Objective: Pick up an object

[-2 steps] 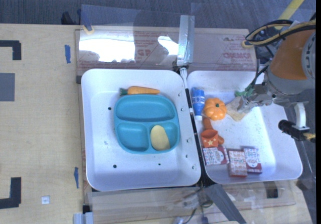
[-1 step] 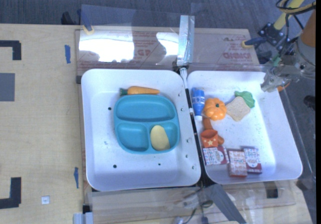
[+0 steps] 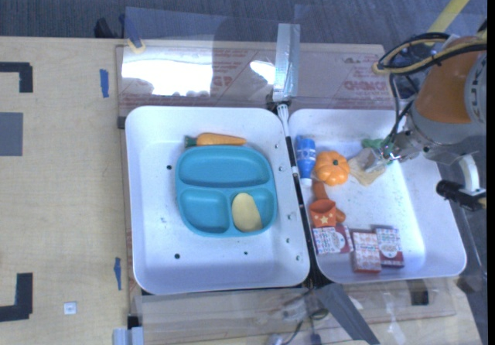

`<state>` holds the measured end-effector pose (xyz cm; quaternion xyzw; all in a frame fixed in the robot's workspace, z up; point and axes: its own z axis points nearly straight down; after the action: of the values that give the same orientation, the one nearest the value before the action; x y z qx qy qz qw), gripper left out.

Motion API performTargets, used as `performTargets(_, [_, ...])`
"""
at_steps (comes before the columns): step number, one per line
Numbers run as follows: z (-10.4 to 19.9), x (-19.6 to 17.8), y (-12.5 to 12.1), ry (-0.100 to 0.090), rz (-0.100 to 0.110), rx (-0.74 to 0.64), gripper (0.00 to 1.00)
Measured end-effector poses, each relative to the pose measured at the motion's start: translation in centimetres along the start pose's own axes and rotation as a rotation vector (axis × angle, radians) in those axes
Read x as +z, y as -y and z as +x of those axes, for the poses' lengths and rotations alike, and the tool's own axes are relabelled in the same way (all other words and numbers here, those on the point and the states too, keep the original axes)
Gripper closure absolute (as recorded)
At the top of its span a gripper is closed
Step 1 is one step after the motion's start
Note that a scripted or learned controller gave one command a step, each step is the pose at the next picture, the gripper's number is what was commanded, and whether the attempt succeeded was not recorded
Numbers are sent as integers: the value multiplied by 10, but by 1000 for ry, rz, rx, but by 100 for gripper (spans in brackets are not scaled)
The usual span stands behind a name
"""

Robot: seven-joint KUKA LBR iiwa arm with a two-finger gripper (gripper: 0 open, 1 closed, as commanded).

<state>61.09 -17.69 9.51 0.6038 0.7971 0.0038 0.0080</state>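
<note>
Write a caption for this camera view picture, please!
Robot gripper reaches into the right bin near a toy pumpkin.

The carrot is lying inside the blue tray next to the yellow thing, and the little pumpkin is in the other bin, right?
Not quite. The camera view shows the carrot lying outside the blue tray, along its far rim, on the floor of the left bin. The yellow thing does sit in a tray compartment, and the little pumpkin is in the other bin.
</note>
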Motion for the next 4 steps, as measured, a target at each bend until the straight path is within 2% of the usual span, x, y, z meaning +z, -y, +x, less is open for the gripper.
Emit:
performTargets(1, [-24,-1,-4,-2,-4,179,100])
performTargets(2, [-13,-1,-33,4,0,111,100])
performTargets(3, [-30,-1,-57,2,-5,119,100])
performTargets(4, [-57,-1,-49,-6,1,42,100])
